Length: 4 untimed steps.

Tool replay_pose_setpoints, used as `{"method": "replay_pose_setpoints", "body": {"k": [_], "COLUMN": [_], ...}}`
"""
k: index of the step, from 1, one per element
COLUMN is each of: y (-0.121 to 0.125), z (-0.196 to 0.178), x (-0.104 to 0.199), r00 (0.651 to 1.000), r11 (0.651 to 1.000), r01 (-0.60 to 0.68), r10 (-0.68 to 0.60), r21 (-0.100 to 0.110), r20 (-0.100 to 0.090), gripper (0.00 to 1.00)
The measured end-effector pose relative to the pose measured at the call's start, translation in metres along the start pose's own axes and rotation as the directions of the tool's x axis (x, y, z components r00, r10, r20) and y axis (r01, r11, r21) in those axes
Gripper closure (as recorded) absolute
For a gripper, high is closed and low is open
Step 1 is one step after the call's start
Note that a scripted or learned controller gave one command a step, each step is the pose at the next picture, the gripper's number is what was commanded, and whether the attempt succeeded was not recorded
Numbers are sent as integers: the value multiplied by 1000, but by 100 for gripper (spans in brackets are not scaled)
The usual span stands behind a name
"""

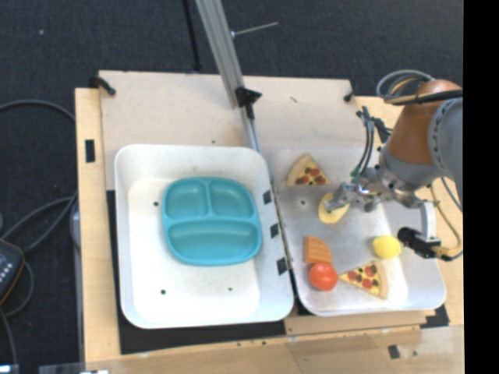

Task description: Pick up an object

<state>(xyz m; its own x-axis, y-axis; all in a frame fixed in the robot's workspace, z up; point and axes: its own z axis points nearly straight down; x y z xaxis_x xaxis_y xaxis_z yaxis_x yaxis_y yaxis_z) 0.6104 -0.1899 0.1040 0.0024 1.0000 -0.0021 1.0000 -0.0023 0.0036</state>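
- Two white bins side by side on the bench; left bin (140,170) carries a teal divided plate (210,220), lying flat near its middle.
- Right bin (425,287) holds the loose toy food: a pizza slice (306,173) near the top left corner, a pale yellow banana-like piece (332,210) below and right of it, an orange waffle-like block (316,249), a red tomato (323,276) touching the block's lower edge, a second pizza slice (366,279) just right of the tomato, and a yellow lemon (387,246) above that slice.
- Arm reaches in from the right, orange band (409,135) above the wrist, gripper (343,199) down low over the upper middle of the right bin.
- Fingertips sit right at the upper right end of the pale yellow piece, overlapping it in this view. How wide the fingers stand, and whether the piece is actually between them: cannot tell, the metal parts blur together there.
- The pale yellow piece appears to lie on the bin floor, its lower left end poking out clear of the gripper.
- Lemon, tomato, block and both pizza slices all lie apart from the gripper.
- A slanted metal post (222,41) rises from the bench behind the bins.
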Motion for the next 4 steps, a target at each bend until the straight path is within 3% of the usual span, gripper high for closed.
{"method": "replay_pose_setpoints", "body": {"k": [1,3,4], "y": [1,4,5], "z": [-12,-121,-143], "x": [-1,-1,-2], "r00": [1000,1000,1000], "r11": [1000,1000,1000], "r01": [-1,5,7], "r10": [1,-5,-7], "r21": [-4,-3,-1], "r20": [1,0,0], "gripper": [100,100,100]}}
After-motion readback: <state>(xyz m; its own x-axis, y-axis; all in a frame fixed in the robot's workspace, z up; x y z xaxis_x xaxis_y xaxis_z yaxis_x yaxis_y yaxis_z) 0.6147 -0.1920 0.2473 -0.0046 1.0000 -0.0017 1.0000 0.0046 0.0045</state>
